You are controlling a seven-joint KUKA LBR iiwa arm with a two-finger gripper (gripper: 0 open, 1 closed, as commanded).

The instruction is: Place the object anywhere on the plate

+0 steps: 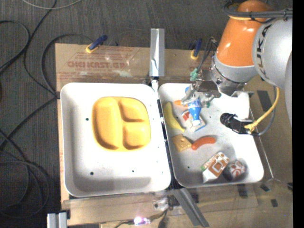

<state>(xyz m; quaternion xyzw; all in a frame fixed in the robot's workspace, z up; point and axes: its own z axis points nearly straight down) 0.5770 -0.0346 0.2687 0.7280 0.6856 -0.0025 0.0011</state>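
A yellow divided plate (121,122) lies in the left white bin (80,175). My gripper (195,99) hangs over the upper middle of the right bin (251,172). It is right above a blue, white and red carton (194,116), close to it or touching it. A yellow banana (172,118) lies just left of the carton, along the bin's left wall. Nothing of the carton is seen lifted off the bin floor.
A cheese wedge (180,143) and an orange-red sausage (204,142) lie in the middle of the right bin. A white and orange carton (214,166) and a dark can (236,169) sit at its front. A metal divider (156,56) stands between the bins at the back.
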